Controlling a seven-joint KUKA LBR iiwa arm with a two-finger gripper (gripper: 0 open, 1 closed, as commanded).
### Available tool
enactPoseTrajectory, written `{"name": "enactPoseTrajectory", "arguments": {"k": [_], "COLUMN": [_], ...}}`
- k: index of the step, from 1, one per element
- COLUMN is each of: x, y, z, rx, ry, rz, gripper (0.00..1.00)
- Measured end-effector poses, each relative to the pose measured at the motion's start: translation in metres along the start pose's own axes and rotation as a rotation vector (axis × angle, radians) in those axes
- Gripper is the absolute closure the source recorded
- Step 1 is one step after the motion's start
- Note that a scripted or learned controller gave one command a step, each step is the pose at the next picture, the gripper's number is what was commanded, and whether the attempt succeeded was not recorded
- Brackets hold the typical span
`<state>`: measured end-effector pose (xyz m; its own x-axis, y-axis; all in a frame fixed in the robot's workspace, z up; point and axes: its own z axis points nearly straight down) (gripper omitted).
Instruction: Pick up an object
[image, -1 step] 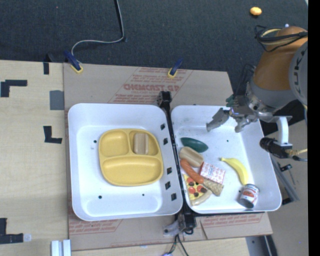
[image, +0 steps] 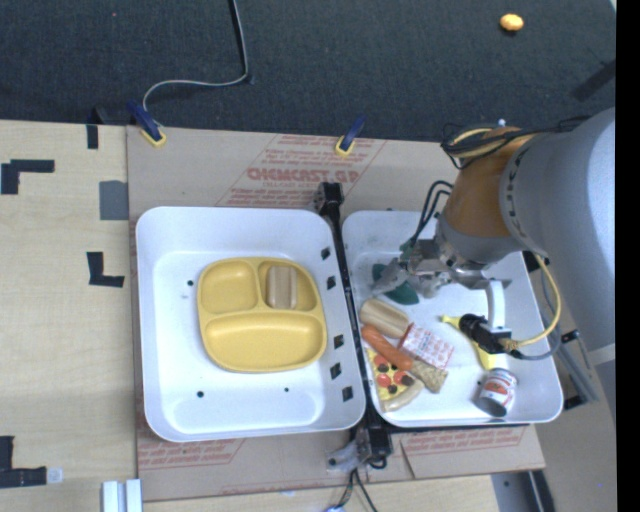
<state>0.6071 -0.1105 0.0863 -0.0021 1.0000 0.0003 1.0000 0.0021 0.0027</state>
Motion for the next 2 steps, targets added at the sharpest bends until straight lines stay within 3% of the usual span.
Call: {"name": "enactPoseTrajectory", "arguments": {"k": [1, 2], "x": [-0.002, 0.048], "y": [0.000, -0.060], "z": [-0.009, -0.098], "rx": [-0.001, 0.003], "ry": [-0.003, 0.001], "rz": [0.001, 0.000], "gripper": [1.00, 1.00]}}
